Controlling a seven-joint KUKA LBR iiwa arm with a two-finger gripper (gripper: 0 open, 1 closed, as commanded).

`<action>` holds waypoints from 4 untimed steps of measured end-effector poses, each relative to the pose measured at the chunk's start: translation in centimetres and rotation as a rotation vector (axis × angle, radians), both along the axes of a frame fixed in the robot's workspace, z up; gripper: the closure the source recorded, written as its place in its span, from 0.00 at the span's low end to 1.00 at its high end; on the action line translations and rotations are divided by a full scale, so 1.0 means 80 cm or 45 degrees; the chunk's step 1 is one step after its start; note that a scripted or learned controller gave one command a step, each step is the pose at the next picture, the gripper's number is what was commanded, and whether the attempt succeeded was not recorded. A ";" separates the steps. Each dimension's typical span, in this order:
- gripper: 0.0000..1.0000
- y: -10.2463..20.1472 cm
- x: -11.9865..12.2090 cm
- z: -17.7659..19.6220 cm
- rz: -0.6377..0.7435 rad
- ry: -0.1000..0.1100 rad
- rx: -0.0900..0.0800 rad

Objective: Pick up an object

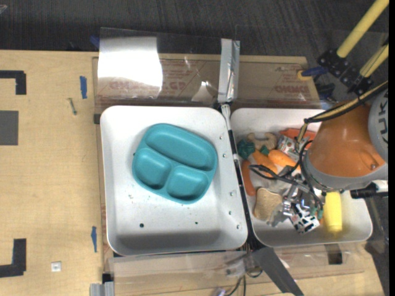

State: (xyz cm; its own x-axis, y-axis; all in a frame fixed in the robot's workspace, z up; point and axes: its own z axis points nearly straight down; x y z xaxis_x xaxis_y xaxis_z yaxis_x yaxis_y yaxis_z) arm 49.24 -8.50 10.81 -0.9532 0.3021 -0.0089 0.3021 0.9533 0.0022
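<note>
My gripper [295, 209] reaches down into the right bin [355, 233], over a crowded pile of small objects. Right under and beside it lie a tan speckled piece [266, 203], a black-and-white patterned item [307, 219] and a yellow cylinder [333, 212]. Further back in the bin are an orange carrot-like piece [281, 160], a teal item [246, 147] and a beige piece [266, 142]. The orange wrist band [345, 147] and cables hide much of the bin's right half. I cannot make out anything held between the fingers.
The left bin [117, 202] holds a teal divided tray [174, 162] with three compartments. A clear plastic wall [227, 73] stands behind both bins. Wooden bench [43, 184] spreads to the left. Yellow rods [364, 20] cross the top right corner.
</note>
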 end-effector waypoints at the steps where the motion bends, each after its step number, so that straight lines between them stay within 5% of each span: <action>1: 0.00 0.015 0.098 0.101 0.053 -0.004 0.000; 2: 0.00 -0.022 0.049 -0.010 -0.149 -0.002 0.000; 4: 0.00 -0.019 0.059 -0.019 0.001 -0.006 0.000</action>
State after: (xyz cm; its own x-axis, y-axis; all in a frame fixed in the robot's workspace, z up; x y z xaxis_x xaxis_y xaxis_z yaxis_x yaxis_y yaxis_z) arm 53.97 -10.06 9.28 -0.9534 0.3014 -0.0136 0.3014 0.9535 0.0035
